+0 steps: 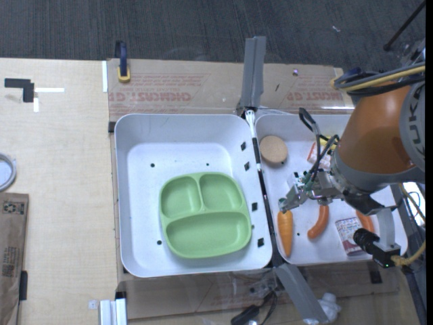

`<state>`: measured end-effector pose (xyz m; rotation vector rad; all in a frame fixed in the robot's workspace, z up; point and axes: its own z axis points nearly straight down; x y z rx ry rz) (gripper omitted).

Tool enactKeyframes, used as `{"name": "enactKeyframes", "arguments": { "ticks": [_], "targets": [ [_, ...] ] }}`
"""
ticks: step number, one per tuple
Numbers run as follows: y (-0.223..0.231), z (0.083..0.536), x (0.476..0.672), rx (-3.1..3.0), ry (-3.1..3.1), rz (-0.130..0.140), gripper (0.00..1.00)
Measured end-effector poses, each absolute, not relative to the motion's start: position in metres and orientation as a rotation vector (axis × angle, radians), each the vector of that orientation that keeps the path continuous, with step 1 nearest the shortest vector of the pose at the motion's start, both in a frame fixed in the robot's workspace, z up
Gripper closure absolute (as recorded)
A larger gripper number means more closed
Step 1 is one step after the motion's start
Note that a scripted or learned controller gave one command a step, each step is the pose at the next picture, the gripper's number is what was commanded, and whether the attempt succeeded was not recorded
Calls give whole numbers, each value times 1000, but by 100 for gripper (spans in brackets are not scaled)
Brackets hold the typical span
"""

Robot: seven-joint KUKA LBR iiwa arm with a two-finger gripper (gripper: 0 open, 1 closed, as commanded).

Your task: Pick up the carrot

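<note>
Carrot (285, 232) by right bin (298, 257) left wall, gripper (292, 200) just above, grip state unclear, arm hiding bin's right

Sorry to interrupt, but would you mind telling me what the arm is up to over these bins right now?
The arm is reaching into the right bin to pick up the carrot, which lies along that bin's left wall. The gripper hovers just above the carrot's top end; nothing shows between its fingers. A sausage and a round bun lie nearby. The left bin holds a green divided plate.
</note>
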<state>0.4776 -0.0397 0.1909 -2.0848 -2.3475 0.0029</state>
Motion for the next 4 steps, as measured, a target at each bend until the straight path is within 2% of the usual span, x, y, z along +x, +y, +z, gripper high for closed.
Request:
{"name": "enactKeyframes", "arguments": {
  "ticks": [1, 2, 3, 4],
  "targets": [
    [-40, 191, 478, -2085, -2348, 3, 0],
    [-97, 115, 490, -1926, -2478, 3, 0],
    [-100, 93, 477, -1679, -2655, 2, 0],
    [-100, 102, 477, -1683, -2651, 1, 100]
  ]
}}
